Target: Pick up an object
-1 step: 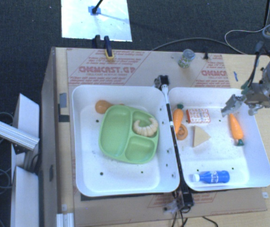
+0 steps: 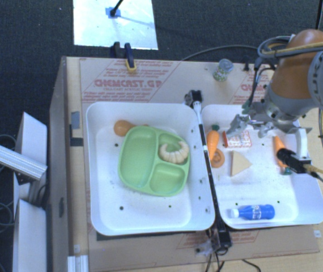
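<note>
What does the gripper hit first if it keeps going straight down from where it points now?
Probably the small red-and-white card in the right bin. The gripper sits right above it, pointing down. The orange carrot lies just left of that line. Height above the card is unclear from this slanted view.

In my right bin (image 2: 314,205), a blue bottle (image 2: 254,212) lies on its side at six o'clock, a tan wedge (image 2: 239,164) at centre, and a carrot (image 2: 213,142) at nine o'clock. A red-patterned card (image 2: 238,140) sits at eleven o'clock.
</note>
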You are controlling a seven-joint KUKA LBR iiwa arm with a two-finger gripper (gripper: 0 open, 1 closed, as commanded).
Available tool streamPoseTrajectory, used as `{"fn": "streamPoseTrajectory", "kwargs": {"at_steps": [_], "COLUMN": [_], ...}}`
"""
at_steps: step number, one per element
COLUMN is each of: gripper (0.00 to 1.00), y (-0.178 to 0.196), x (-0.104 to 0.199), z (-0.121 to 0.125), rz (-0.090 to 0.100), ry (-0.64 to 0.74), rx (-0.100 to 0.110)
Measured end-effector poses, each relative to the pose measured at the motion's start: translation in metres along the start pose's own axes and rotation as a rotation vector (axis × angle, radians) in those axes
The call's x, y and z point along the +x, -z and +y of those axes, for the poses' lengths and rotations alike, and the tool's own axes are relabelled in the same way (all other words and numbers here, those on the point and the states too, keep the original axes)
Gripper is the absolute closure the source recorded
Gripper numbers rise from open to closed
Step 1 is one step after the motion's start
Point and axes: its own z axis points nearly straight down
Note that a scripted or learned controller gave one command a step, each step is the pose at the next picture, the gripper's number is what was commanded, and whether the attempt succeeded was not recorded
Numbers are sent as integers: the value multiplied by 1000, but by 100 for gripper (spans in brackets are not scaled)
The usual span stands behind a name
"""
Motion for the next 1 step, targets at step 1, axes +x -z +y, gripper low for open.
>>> {"fn": "streamPoseTrajectory", "kwargs": {"at_steps": [1], "gripper": [0], "y": [-95], "x": [-14], "z": [-33], "rz": [-1], "ry": [-3], "rx": [-1]}}
